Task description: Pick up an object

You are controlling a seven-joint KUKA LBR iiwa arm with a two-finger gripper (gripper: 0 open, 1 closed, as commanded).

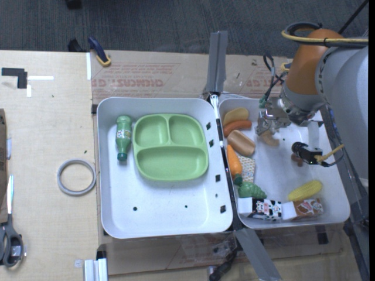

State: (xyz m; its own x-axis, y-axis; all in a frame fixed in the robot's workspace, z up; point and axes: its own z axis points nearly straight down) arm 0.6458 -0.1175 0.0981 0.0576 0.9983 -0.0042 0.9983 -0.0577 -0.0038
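My gripper (268, 125) hangs low over the back of the right bin (328, 174), just right of an orange sausage (237, 124) and a tan bread roll (241, 142). A small tan piece (268, 138) lies right beneath it; whether it is held I cannot tell. Down the bin's left side lie a carrot (234, 161), a checked wafer (249, 168) and a green vegetable (251, 189). Along the front are a cow-patterned carton (266, 208), a yellow corn cob (304, 189) and a brown packet (309, 207).
The left bin (164, 206) holds a green divided plate (171, 146) and a green bottle (122, 137) beside it. On the bench to the left lie a tape ring (76, 176) and scissors (10, 239). A grey divider post (215, 63) stands between the bins.
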